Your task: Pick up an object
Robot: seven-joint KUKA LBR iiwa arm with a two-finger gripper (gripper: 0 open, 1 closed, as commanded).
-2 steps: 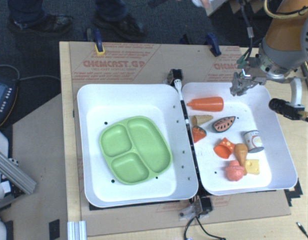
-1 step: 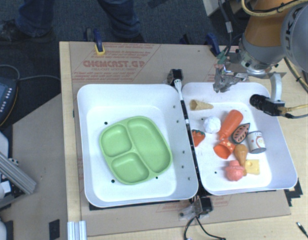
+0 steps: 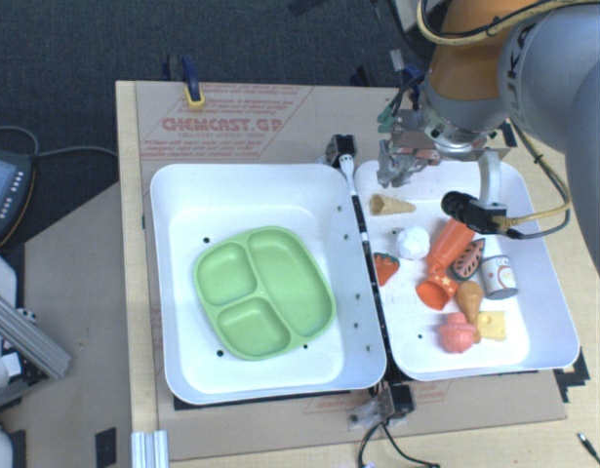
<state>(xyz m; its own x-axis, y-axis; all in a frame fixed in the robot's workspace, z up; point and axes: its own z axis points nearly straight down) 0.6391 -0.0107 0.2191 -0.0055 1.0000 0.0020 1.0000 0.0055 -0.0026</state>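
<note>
My gripper (image 3: pixel 395 172) hangs over the back left corner of the right bin (image 3: pixel 548 300), with nothing visible between its fingers. Just in front of it lies a tan cone-shaped piece (image 3: pixel 390 204). Further forward are a white ball (image 3: pixel 413 242), a red strawberry-like piece (image 3: pixel 384 267) by the divider, an orange cup (image 3: pixel 444 264) lying tilted, a small tin can (image 3: pixel 497 277), a pink piece (image 3: pixel 457 334), a yellow piece (image 3: pixel 492 326) and a tan piece (image 3: pixel 469 298).
The left bin (image 3: pixel 173 261) holds a green divided plate (image 3: pixel 263 292). The bins meet along a raised rim (image 3: pixel 363 252). The arm's grey and orange body (image 3: pixel 495 27) looms over the back right of the bench.
</note>
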